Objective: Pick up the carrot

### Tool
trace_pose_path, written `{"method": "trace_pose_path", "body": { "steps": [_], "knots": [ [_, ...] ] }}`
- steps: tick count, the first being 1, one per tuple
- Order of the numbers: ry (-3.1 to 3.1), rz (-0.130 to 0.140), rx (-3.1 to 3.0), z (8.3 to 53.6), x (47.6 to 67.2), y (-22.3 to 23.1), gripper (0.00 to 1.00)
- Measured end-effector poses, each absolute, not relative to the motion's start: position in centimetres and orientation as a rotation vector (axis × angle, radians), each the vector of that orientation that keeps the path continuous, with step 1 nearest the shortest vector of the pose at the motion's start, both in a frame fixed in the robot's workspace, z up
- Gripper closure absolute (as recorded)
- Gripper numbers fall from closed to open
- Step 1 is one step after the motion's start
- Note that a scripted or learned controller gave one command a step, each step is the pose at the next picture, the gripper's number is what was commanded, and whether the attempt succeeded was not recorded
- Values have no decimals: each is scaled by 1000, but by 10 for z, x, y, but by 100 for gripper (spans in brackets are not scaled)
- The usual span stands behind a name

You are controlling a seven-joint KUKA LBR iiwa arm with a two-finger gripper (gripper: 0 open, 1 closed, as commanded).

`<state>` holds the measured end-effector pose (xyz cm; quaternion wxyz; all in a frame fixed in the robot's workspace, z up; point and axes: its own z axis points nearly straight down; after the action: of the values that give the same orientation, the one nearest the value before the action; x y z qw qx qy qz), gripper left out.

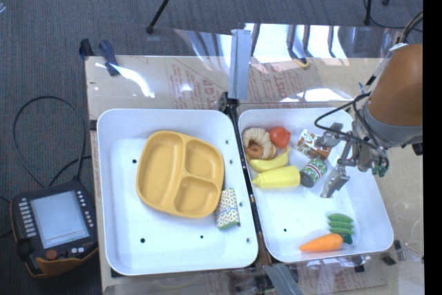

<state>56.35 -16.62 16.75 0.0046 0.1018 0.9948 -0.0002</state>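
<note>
The carrot [322,243] lies in the right bin [376,200] at abt 6 o'clock, close to the near rim, long axis roughly 3-to-9 w/ tip toward 9, clear of the wall by a little. Just above it at 1 o'clock sits a green pea pod [340,222], near but apart. The gripper [336,184] hangs over the same bin's middle-right, fingers pointing down-left w/ nothing between them; they look slightly spread, though the gap is small at this slant. The carrot is at 6 o'clock from it, well apart. Judgement: the step in hand is the approach. To do it well, travel toward 6 o'clock above the bin floor, turn the wrist so the fingers straddle the carrot's short axis, aim for the thick orange middle and not the tapering tip, then drop straight. Keep off the pea pod and watch the near rim, since a finger could catch it. Count: 2 white bins, 1 carrot, 1 pea pod, 1 yellow divided plate [181,173] in the left bin [117,231], 1 small patterned packet [227,208] at the plate's 5 o'clock, 1 banana [269,162], 1 corn cob [276,178], 1 tomato [280,136], 1 pastry [257,142], 1 small can [314,171], 1 small carton [311,145].
</note>
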Motion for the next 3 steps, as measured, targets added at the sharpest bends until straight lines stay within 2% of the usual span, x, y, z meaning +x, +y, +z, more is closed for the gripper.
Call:
{"method": "trace_pose_path", "body": {
  "steps": [1,2,3],
  "knots": [
    [3085,2,608,152,530,-87,0],
    [3086,3,602,161,531,-86,100],
    [3087,3,601,161,531,-86,0]
  ]
}}
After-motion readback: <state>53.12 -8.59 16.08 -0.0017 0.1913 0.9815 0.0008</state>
